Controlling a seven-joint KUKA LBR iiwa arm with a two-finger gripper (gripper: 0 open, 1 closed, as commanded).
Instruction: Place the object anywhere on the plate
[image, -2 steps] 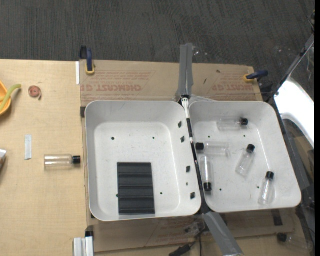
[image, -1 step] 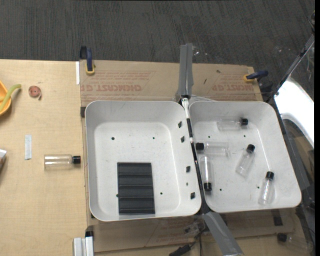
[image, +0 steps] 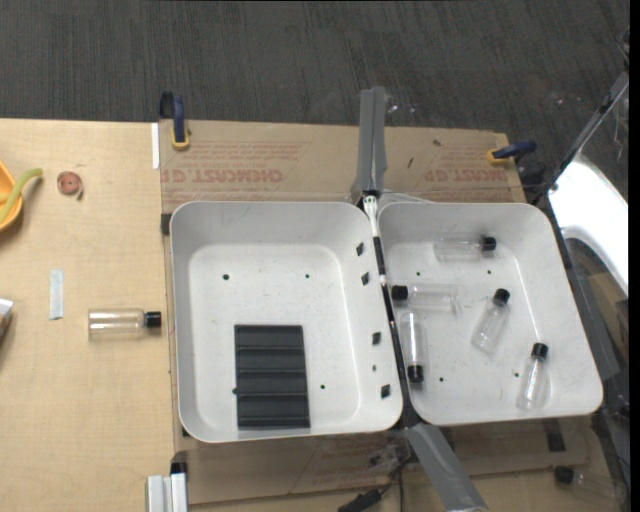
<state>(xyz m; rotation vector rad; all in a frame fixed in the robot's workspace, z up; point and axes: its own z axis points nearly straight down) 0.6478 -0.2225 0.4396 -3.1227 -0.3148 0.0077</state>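
Observation:
A black ridged plate (image: 270, 376) lies flat in the left bin (image: 200, 300), near its front edge. Several clear vials with black caps are scattered in the right bin (image: 560, 300). One vial (image: 462, 247) lies near the back. Another vial (image: 425, 296) rests by the divider. A third vial (image: 411, 345) lies lengthwise along the bin's left wall. Two more, vial (image: 489, 324) and vial (image: 533, 378), sit toward the front right. Nothing rests on the plate.
A clear bottle with a black cap (image: 122, 321) lies on the wooden bench left of the bins. A white curved machine part (image: 592, 215) stands at the right edge. Clamps (image: 176, 125) hold the cardboard under the bins.

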